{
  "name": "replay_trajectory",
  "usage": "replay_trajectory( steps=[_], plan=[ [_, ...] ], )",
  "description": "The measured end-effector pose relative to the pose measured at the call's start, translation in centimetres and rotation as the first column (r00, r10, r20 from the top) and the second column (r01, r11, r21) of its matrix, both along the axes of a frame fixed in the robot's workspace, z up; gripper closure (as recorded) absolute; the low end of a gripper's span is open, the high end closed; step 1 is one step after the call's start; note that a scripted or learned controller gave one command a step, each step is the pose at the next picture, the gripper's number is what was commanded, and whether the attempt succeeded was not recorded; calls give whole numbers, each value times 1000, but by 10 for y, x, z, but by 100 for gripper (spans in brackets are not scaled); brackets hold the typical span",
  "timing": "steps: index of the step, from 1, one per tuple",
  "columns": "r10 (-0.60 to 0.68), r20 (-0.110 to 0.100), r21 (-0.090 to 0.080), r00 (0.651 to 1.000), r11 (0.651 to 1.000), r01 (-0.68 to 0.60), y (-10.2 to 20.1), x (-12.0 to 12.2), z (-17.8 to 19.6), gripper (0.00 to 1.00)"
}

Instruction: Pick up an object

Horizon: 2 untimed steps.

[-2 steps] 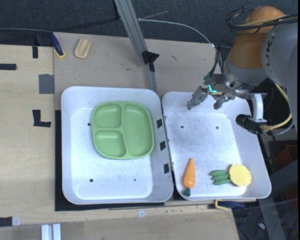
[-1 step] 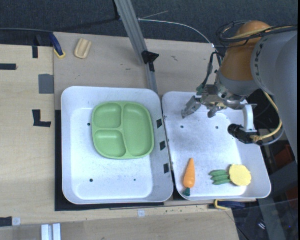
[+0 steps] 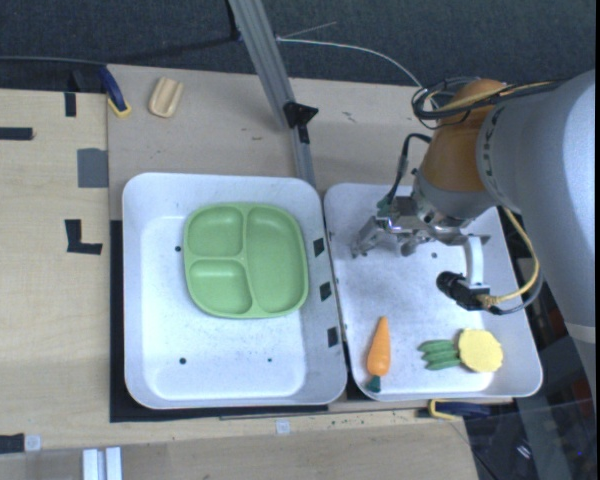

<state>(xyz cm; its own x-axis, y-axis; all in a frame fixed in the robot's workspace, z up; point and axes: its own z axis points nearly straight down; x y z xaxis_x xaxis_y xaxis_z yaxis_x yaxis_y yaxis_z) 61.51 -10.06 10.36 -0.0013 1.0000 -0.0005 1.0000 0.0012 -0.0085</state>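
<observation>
1. Gripper (image 3: 385, 240) hanging over the upper part of the right bin (image 3: 510, 368), fingers spread apart, nothing between them, well away from the toys at the bottom edge.
2. Two white bins on the tabletop (image 3: 40, 298); left bin (image 3: 150, 368) carrying one green divided plate (image 3: 247, 259), three compartments, broad and rigid, probably too wide for a grasp.
3. One carrot (image 3: 379, 345) low in the right bin near the divider, lying roughly upright in view. Likely a light toy, smooth, tapering; best pinched across the thick orange middle, not the narrow tip.
4. One yellow piece (image 3: 479, 351) at lower right, rounded, looking light, maybe slippery; grasp across its width.
5. One small green piece (image 3: 440, 354) touching the yellow one; crowded, awkward to take alone.
</observation>
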Motion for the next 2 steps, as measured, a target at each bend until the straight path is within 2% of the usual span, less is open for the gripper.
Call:
replay_trajectory(
  steps=[1,2],
  plan=[
    [1,7,-1,1000,1000,-1,0,0,-16,0],
    [2,6,0,1000,1000,-2,2,0,-5,100]
  ],
)
